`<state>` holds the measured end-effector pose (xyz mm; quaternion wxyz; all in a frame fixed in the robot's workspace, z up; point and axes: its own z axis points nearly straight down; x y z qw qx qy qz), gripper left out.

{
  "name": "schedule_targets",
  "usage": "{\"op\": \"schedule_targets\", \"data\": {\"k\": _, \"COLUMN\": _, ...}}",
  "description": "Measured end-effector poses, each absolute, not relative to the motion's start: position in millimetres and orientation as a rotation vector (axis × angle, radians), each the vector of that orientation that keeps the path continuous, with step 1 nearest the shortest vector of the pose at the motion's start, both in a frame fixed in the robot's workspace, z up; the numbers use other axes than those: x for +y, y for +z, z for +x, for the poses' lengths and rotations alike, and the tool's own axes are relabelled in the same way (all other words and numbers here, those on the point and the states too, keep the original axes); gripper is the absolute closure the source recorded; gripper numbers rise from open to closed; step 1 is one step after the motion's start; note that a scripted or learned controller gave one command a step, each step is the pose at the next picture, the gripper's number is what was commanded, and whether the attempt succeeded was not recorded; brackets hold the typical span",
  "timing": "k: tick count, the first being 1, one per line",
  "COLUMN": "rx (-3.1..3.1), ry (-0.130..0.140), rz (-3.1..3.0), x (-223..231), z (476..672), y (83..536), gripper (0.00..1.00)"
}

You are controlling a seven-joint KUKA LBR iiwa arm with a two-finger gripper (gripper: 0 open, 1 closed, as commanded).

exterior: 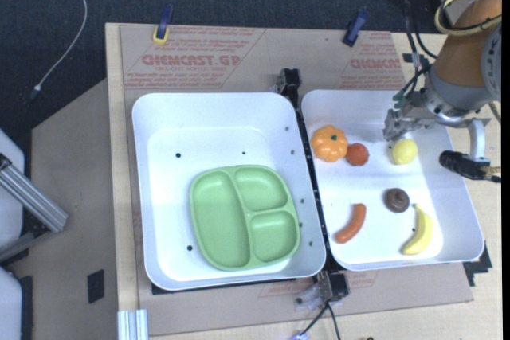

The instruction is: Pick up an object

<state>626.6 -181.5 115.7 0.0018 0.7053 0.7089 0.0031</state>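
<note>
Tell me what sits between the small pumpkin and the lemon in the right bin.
In the camera view, a small red tomato lies between the orange pumpkin and the yellow lemon, close beside the pumpkin. Bare white bin floor separates tomato from lemon.

The right bin (454, 251) holds six small things: an orange pumpkin (329, 143) at ten o'clock with a red tomato (358, 154) touching its right side, and a yellow lemon (404, 151) at one o'clock. A brown doughnut (396, 200) lies near centre, a yellow banana (419, 232) curving at five o'clock, an orange-red sausage (351, 223) slanted at seven o'clock.
</note>
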Motion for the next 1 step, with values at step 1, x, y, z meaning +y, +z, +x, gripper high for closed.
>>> {"op": "schedule_targets", "data": {"k": 1, "rx": 2.217, "ry": 0.006, "rz": 2.214, "x": -181.4, "z": 631.5, "y": 180.5, "gripper": 1.00}}
